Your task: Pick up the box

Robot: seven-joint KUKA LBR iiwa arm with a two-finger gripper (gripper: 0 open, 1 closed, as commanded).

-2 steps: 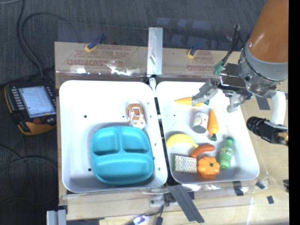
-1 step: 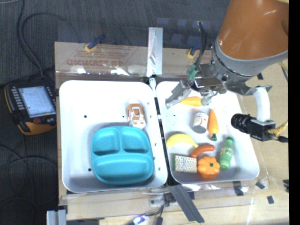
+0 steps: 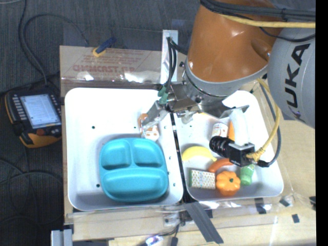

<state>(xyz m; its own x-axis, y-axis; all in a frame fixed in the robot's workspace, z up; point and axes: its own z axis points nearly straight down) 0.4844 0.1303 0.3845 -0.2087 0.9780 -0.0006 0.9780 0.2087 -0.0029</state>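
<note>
A: Where is the pincer (image 3: 154, 118) seen?

B: Low over the left bin (image 3: 82, 111), just above the top right corner of the blue divided tray (image 3: 134, 169). A small orange-and-white box (image 3: 149, 131) is seen right at its fingertips, touching the tray's upper edge.

A: Is the box gripped?

B: Cannot be told. The fingers are partly masked by the wrist, and whether the box is clamped or merely touched is not shown.

A: What else is placed relative to the tray?

B: To its right, across the divider, the right bin (image 3: 274, 181) is packed: a yellow banana (image 3: 193, 153), a patterned green-and-white packet (image 3: 203, 179), a small orange pumpkin (image 3: 228, 182), a green item (image 3: 247, 174) and a white bottle (image 3: 239, 124). A black cylindrical part (image 3: 225, 146) with a yellow cable is seen over them. A handheld control pendant (image 3: 33, 114) is lying left of the tray, off the table.
</note>
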